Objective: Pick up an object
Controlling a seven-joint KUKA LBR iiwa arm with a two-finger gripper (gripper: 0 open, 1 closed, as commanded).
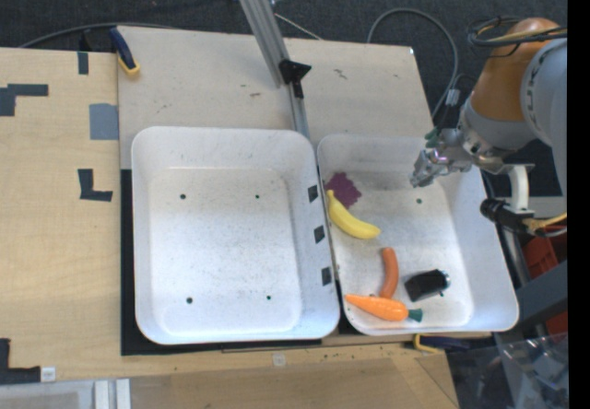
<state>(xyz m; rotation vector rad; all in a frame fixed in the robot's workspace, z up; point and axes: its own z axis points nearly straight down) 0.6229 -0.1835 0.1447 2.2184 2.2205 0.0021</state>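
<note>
Grey arm (516,103) over right bin (489,292) | gripper (426,168) grip state: can't tell | step: approach, nothing held | banana (352,221), sausage (390,271), carrot (378,307) below-left | next: descend onto one

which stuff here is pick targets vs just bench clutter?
Belongs to the job:
- banana
- purple piece
- orange sausage
- carrot
- black block
- gripper, over the right bin

Lying about:
- left bin
- blue-and-yellow clamp
- metal pole
</note>
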